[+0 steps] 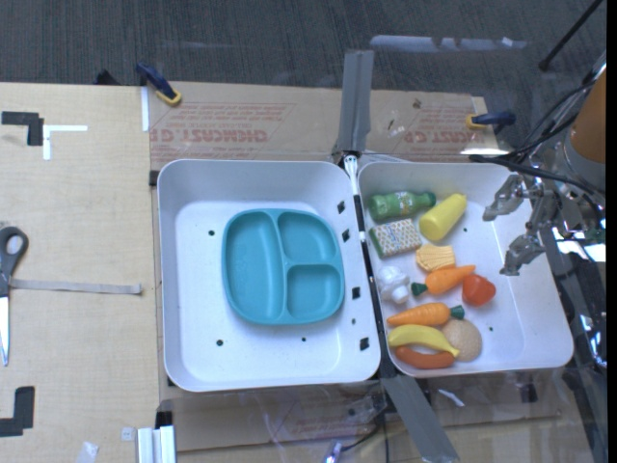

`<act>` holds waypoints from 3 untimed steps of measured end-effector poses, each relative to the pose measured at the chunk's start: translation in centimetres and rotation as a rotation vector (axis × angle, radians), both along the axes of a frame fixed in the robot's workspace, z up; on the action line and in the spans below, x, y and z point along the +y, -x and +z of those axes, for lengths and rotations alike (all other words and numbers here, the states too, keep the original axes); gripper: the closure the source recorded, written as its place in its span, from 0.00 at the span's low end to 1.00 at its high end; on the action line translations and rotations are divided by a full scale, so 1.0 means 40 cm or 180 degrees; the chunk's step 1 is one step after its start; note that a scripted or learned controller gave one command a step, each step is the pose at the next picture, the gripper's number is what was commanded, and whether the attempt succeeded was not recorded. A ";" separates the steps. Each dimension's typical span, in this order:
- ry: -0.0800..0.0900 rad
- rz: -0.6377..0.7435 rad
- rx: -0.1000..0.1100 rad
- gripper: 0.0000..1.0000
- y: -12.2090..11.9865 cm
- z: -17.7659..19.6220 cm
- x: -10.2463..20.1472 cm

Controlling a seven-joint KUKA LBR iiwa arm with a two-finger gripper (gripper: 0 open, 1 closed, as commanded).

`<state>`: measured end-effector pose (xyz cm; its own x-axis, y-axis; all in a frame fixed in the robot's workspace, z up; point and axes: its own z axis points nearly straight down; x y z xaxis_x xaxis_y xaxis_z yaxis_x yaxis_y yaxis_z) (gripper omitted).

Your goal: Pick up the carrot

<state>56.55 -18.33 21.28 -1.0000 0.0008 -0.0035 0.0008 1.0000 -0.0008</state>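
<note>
The gripper (516, 228) hangs spread and empty over the right bin (540, 345), at three o'clock from the carrot (420, 314), which lies among toy foods, probably lining up a descent.

Only readable-ish text: red block lettering on flat brown cardboard sheet (241, 123) behind the two white bins, printed upside down from this angle. Too blurry to make out actual words. More red print on same cardboard behind right bin, also unreadable. Green plastic bottle (401, 204) has label, but nothing legible. No numbers or signs elsewhere.
</note>
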 end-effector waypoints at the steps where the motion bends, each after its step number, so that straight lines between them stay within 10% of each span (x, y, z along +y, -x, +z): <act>1: 0.0000 -0.0158 -0.0003 0.00 -0.024 -0.299 0.047; 2: 0.0001 0.0495 -0.0002 0.00 0.081 -0.299 0.210; 3: -0.0003 -0.0440 -0.0002 0.00 0.115 -0.296 0.227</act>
<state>51.94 -9.27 9.43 -0.9903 0.1387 -0.0041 0.1387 0.9903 0.0000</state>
